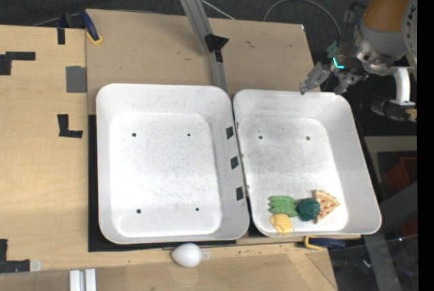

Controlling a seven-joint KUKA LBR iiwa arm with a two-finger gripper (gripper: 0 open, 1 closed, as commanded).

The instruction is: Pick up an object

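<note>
In right bin (352, 147), unlabelled toys (302, 207), no writing

You've got just one camera here, mounted high over the desk (169, 39) and tilted down at a slant, so the far edge sits toward the top of the frame. It's pulled back enough that both white bins (163, 96) fit whole across the middle, with dark floor along the top. The arm (390, 8) comes in at the upper right corner.
</note>
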